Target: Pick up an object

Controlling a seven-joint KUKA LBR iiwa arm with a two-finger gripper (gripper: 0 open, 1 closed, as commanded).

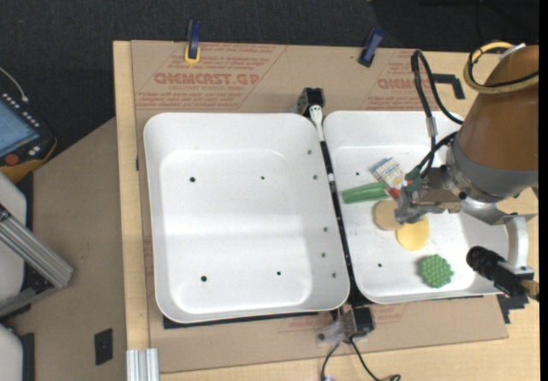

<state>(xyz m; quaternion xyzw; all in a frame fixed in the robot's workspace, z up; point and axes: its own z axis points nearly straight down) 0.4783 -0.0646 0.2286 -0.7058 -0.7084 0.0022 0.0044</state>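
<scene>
Two white bins sit side by side on the table [257, 71], which is topped with brown cardboard printed in red lettering. I take the right bin [360, 272] as my landmark. Left of it, touching along the shared edge, lies the left bin [231, 217], the largest thing after the table. My arm [501, 127], grey with a broad orange band, comes in over the right bin's far right side and covers that part of it. My fingers [409, 204] hang low over the middle of the right bin, just above a tan disc [384, 217]; whether they are spread or pressed together I cannot tell, and I see nothing between them. Just beside the disc, toward the bin's near edge, lies a yellow piece [414, 237]. Nearer still to that edge sits a bumpy green ball [435, 270]. A green stick-shaped object [363, 193] lies left of my fingers, toward the bin's left wall. A small white packet with blue and yellow marks [387, 170] rests just beyond it, toward the far wall. Two blue clamps [372, 45] grip the table's far edge.
</scene>
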